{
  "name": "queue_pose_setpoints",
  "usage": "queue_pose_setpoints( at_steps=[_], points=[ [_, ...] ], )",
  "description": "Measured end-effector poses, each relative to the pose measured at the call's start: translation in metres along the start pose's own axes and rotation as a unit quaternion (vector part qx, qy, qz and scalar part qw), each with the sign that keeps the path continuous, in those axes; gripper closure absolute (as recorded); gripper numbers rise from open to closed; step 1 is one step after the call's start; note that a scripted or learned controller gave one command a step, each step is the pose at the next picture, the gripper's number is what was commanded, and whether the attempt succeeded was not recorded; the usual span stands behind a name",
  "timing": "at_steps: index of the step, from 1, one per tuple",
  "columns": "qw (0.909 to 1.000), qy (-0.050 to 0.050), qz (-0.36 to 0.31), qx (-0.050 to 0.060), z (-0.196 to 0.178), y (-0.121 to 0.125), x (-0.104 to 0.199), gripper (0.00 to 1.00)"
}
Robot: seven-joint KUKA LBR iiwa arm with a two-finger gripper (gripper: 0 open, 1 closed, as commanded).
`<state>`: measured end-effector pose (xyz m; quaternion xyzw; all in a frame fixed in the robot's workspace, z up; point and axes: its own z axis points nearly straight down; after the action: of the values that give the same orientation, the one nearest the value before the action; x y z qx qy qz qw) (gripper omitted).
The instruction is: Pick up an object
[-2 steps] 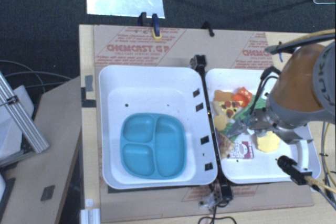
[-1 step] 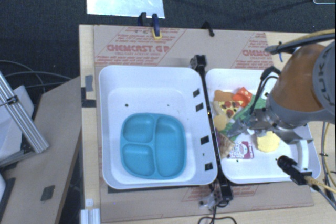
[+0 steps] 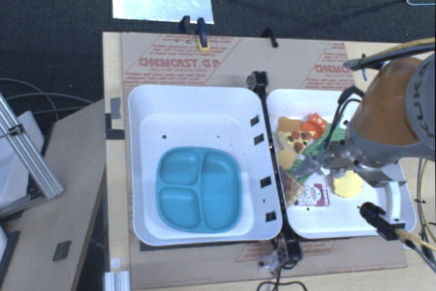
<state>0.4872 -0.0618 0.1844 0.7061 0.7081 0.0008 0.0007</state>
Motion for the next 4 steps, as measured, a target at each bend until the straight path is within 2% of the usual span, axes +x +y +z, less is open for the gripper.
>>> queue_pose_setpoints(
  at_steps=[4],
  points=[
    [1.0000, 0.000, 0.000, 0.000, 0.0000, 0.0000, 0.0000, 0.00]
  ],
)
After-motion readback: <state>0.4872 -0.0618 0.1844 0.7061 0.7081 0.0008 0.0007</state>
